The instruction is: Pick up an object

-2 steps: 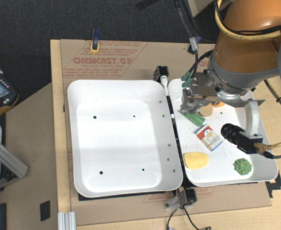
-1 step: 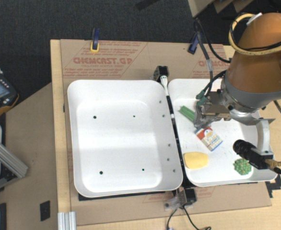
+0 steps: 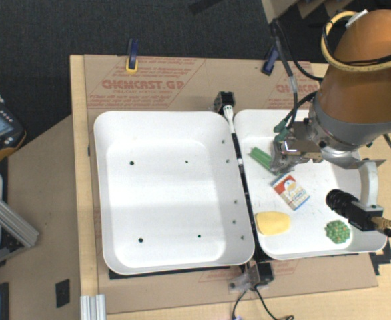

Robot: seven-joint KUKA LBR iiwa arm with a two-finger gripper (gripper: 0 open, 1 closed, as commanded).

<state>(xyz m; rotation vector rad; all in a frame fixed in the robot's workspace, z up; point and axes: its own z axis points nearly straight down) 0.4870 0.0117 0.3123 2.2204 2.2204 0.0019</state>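
- Gripper (image 3: 283, 153) hangs low over the right bin (image 3: 315, 245); whether it is open or closed I cannot tell.
- Arm (image 3: 362, 72) hides that corner, so a miss is possible.
- Carton (image 3: 291, 192), yellow piece (image 3: 273, 223) and green stick (image 3: 261, 157) lie close together; two may be touched at once.
- Green ball (image 3: 338, 231) could roll away.

Setting: a robotics laboratory. Indicators: a bench (image 3: 82, 179) faced with brown cardboard sheeting held by clamps (image 3: 132, 57) at the top of the frame; two white bins (image 3: 115, 139) fixed side by side; exposed cabling; an aluminium extrusion (image 3: 9, 222) at lower left; dark carpeted floor.
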